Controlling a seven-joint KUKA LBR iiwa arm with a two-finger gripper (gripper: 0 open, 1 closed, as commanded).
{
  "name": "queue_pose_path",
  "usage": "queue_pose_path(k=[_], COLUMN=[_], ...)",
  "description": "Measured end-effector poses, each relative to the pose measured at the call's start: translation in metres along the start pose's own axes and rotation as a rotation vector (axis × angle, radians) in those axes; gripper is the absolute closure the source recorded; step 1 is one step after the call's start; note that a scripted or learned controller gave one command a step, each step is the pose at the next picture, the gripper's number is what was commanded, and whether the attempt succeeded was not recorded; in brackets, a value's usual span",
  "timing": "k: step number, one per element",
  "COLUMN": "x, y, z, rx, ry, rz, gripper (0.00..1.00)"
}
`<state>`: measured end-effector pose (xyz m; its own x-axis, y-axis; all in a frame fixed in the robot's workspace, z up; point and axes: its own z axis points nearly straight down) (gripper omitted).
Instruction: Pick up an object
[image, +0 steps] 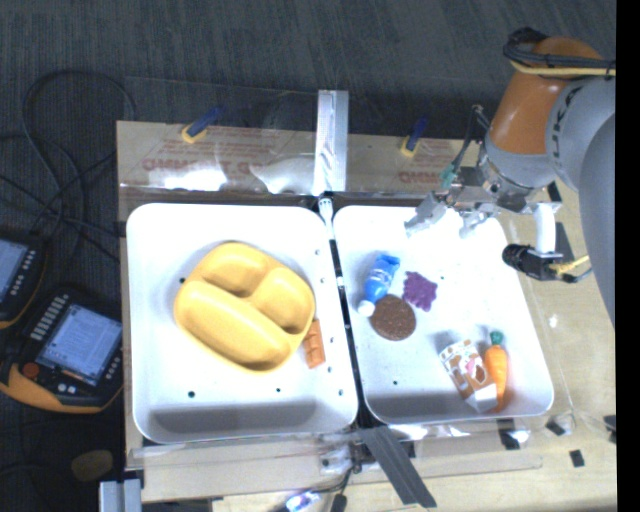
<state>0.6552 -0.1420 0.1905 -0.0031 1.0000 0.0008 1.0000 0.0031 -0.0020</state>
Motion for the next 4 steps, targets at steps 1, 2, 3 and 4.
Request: queue_pose_path(k=[1,2,3,4], x=[0.039,0.040,0.041,0.042], y=[0.013,-0.007,-0.006,-0.006], z=[0.093,0.100,0.090,0.081], rx=[0.000,-0.014,-0.017,-0.017], ry=[-0.003,-0.009,-0.007,-0.005], rz=[-0.055,-0.234,-0.234,-0.235], gripper=[0.00,0.00,1.00,1.00])
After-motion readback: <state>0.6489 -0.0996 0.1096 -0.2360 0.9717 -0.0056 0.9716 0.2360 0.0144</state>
